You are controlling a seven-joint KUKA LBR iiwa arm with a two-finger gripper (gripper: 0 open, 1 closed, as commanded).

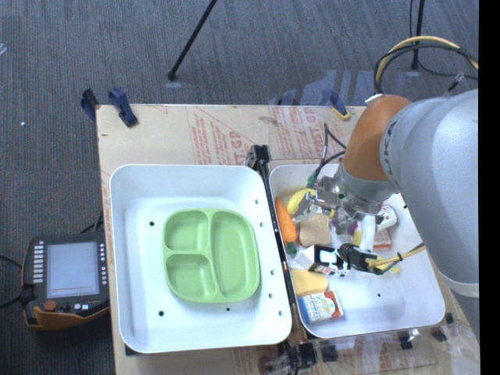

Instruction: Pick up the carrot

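The carrot is orange with a green end and lies lengthwise against the left wall of the right bin. Beside it are a yellow banana-like piece and a tan bread slice. My gripper hangs under the orange wrist band, low over the clutter in the middle of the right bin. It stands to the right of the carrot, and the bread slice lies between the two. The wrist body hides the gripper's tip.
A green divided plate rests in the left bin. The right bin also holds a yellow cheese wedge, a small carton, a black-and-white item and a white-and-red pack. A teach pendant lies left of the bench.
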